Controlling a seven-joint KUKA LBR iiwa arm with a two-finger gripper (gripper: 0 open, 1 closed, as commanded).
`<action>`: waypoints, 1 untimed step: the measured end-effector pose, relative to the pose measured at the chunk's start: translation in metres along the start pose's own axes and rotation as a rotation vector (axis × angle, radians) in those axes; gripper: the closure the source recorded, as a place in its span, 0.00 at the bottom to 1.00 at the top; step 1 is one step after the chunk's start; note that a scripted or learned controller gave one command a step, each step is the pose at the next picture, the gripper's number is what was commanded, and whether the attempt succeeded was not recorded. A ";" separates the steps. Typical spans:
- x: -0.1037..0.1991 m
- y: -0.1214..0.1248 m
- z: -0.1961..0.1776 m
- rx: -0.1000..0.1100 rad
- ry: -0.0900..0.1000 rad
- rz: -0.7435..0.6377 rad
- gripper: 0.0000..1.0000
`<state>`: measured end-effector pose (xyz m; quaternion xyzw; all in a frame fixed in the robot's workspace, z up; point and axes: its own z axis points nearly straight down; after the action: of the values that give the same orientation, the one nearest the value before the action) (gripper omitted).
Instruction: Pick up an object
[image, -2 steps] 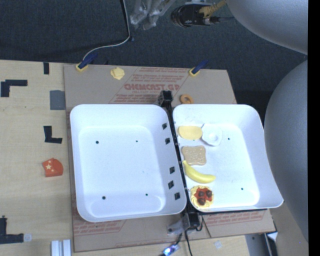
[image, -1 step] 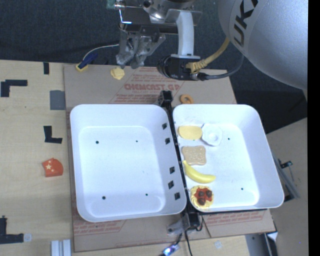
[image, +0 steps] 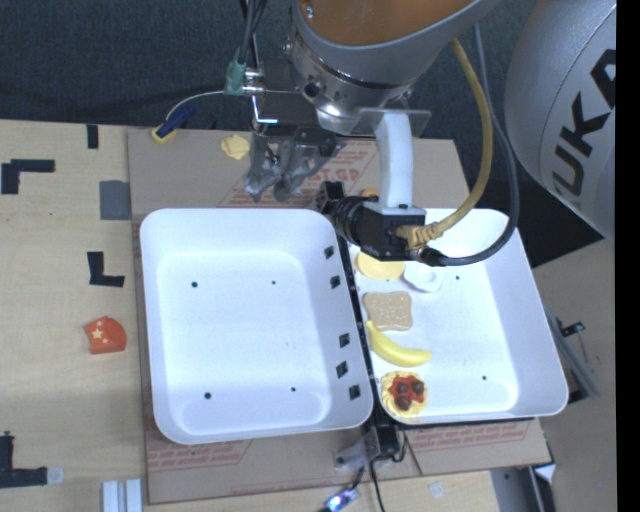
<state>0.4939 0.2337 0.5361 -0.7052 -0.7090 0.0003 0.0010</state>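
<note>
Arm (image: 370, 40): grey with an orange band, seen entering from the top right and hanging over the far edge of the bins.
Bench (image: 60, 290): pale wood, marked with dark shapes at the left.
Cardboard sheet (image: 190, 180): laid flat on the bench under both bins.
Left bin (image: 240, 330): white and shallow, set touching the right bin along its long edge.
Right bin (image: 490, 320): white; the task objects are lined up along its left wall.
Gripper (image: 282, 178): held over the cardboard just past the left bin's far rim; open or shut cannot be told, and nothing is seen held.
Banana (image: 398, 349): yellow, laid near the left wall, between the bread slice and the red-topped round.
Bread slice (image: 388, 311): tan, laid flat just behind the banana.
Yellow disc (image: 378, 267): partly covered at the far end of the row.
Red-topped round (image: 404, 391): placed at the near corner.
White piece (image: 424, 280): just right of the yellow disc.
Red block (image: 107, 335): on bare bench, well left of the bins.
Yellow lump (image: 235, 147): on the cardboard, left of the gripper.
</note>
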 end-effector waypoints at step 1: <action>-0.001 -0.011 0.001 0.000 -0.002 0.003 1.00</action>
<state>0.4832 0.2330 0.5347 -0.7063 -0.7079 0.0011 0.0003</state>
